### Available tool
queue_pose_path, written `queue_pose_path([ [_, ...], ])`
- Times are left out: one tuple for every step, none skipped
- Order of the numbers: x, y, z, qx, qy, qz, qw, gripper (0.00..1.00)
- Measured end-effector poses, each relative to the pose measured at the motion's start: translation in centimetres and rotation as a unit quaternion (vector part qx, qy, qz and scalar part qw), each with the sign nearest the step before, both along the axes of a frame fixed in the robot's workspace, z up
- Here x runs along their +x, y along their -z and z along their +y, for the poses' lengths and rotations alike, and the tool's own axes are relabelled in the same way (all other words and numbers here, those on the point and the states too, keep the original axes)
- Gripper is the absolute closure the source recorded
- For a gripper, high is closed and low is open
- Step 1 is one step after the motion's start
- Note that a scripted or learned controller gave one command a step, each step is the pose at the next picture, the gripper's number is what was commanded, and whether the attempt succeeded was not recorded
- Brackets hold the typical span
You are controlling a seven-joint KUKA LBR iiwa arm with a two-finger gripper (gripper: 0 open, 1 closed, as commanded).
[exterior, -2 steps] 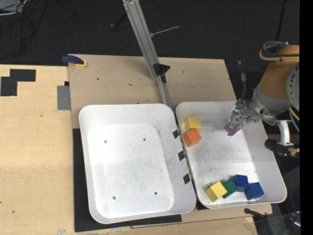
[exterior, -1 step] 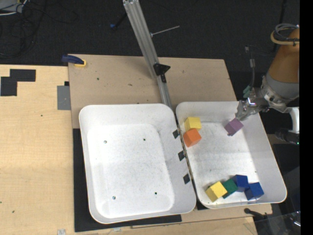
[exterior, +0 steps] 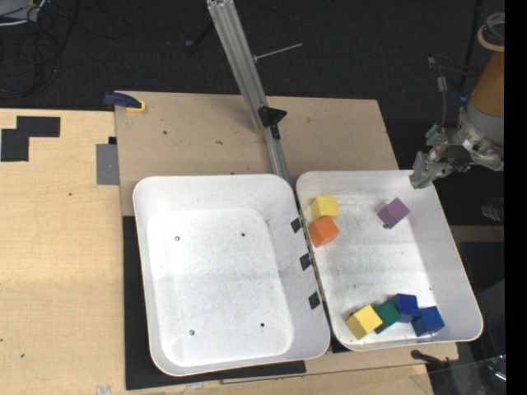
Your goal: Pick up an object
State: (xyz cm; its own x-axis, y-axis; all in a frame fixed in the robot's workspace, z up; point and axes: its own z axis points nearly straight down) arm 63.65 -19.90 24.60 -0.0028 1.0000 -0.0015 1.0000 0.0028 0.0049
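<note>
Nearest the camera, a yellow cube [exterior: 363, 321], a green cube [exterior: 386, 313] and two blue cubes [exterior: 417, 314] cluster at the front edge of the right white bin [exterior: 449, 245]. Farther back, a purple cube [exterior: 394, 212] lies near and below-left of the hand [exterior: 425, 171], which hangs over the bin's far right corner. A yellow block [exterior: 324, 207] touches an orange block [exterior: 323, 231] by the left wall. Nothing sits between hand and purple cube.

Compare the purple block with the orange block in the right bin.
The purple block lies alone in open floor toward the bin's far right; the orange block sits against the left wall, touching a yellow block. Purple looks turned at an angle, orange squarer to the wall. Both are small cubes, neither held.
</note>
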Motion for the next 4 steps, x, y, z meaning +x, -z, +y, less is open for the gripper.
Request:
queue_pose_path([
  [0.4, -0.7, 5.8, 0.0021, -0.001, 0.003, 1.0, 1.0],
  [1.3, 0.5, 11.2, 0.0022, -0.001, 0.004, 1.0, 1.0],
  [2.0, 1.5, 16.1, 0.0019, -0.001, 0.005, 1.0, 1.0],
  [2.3, 0.6, 21.6, 0.0019, -0.001, 0.003, 1.0, 1.0],
])
